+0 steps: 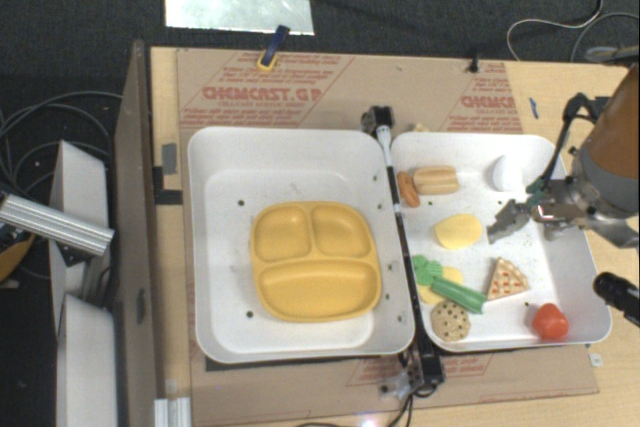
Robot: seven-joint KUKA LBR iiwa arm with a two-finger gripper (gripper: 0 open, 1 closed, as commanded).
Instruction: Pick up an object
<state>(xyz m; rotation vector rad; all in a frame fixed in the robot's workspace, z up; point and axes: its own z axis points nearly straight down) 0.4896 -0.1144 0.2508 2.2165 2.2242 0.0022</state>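
The gripper point(507, 219), its fingers parted and holding nothing, hovered over the right bin point(580, 287) just beside the yellow lemon point(458, 232); no object was lifted yet.

Smooth matt yellow plastic tray point(316, 265).

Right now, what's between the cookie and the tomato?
In the camera view, the pizza slice sits between the cookie and the tomato, a bit farther back.

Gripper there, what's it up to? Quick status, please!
Gripper low over right bin, nothing seen between fingers. Yellow piece just beside it, pizza slice below. Nothing blocking.
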